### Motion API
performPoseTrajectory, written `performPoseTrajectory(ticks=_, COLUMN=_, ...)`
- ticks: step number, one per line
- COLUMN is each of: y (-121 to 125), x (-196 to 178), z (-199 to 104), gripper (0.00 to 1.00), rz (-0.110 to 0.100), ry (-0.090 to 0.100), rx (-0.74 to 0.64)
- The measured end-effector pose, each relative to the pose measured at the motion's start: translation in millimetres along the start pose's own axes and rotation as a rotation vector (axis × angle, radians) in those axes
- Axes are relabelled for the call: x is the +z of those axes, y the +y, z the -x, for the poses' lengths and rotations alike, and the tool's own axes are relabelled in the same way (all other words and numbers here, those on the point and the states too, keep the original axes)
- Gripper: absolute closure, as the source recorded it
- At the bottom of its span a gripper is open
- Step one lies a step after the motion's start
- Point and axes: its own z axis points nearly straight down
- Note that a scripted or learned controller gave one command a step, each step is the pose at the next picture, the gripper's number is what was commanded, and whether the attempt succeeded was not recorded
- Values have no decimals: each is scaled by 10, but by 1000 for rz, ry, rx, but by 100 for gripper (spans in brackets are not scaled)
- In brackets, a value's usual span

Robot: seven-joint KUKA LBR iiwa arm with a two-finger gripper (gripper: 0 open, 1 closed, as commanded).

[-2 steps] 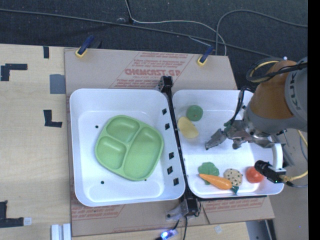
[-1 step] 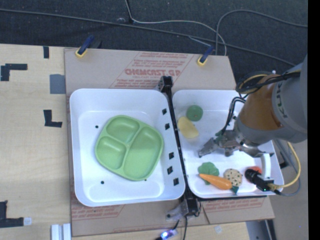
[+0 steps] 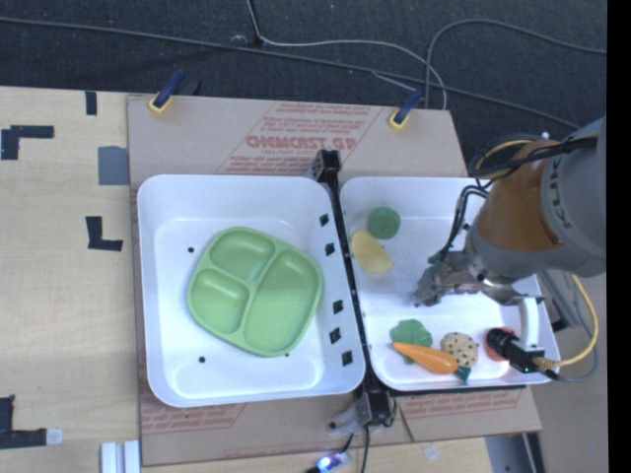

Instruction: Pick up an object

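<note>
Hovering low in the right white plastic bin (image 3: 394, 193), the grey two-finger gripper (image 3: 435, 286) grips nothing visible; finger spacing is unclear. Nothing is picked yet: the pale yellow rounded toy (image 3: 372, 252) lies left, the orange plastic carrot (image 3: 430, 358) below it.

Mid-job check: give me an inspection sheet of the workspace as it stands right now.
Surface: cardboard sheet clamped on the bench, bearing the left bin and right bin.
Job's things: in the right bin, green ball, yellow piece, broccoli, carrot, cookie, red item.
Clutter: green divided plate in the left bin.
Grippers: pincer low over the right bin, nothing seen held.
Cables: black cables on the floor beyond.
Surroundings: dark carpet.
</note>
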Motion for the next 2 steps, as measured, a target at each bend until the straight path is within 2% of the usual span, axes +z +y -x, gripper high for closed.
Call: performPoseTrajectory(ticks=2, y=24, x=-857, z=56, gripper=100, rz=7, ry=-2, rx=1)
